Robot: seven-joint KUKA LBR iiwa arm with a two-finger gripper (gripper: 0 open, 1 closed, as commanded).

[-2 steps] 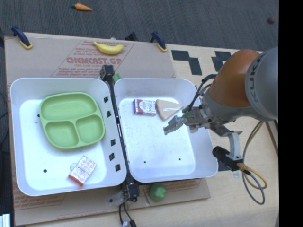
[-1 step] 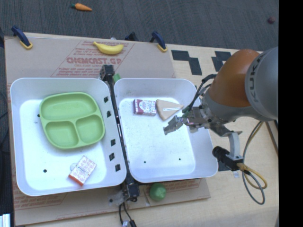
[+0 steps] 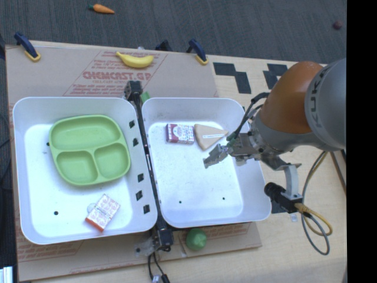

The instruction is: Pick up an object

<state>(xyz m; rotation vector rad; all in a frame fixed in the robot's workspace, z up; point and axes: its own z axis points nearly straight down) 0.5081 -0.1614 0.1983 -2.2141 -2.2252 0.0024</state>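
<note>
In the right bin (image 3: 194, 214) lie a small red and white box (image 3: 179, 134) and a tan cheese wedge (image 3: 208, 136), side by side near the far wall. My gripper (image 3: 214, 156) hovers just in front of the cheese wedge, low over the bin floor, with nothing seen between its fingers. The grey arm with its orange band (image 3: 294, 99) reaches in from the right. The left bin (image 3: 35, 217) holds a green divided plate (image 3: 88, 148) and a small red and white packet (image 3: 102, 211).
A yellow banana (image 3: 135, 59) lies on the cardboard behind the bins. A green ball (image 3: 196, 239) sits in front of the right bin. An orange carrot (image 3: 103, 8) lies on the floor. Blue clamps (image 3: 27, 46) hold the board. A yellow cable (image 3: 315, 226) loops at the right.
</note>
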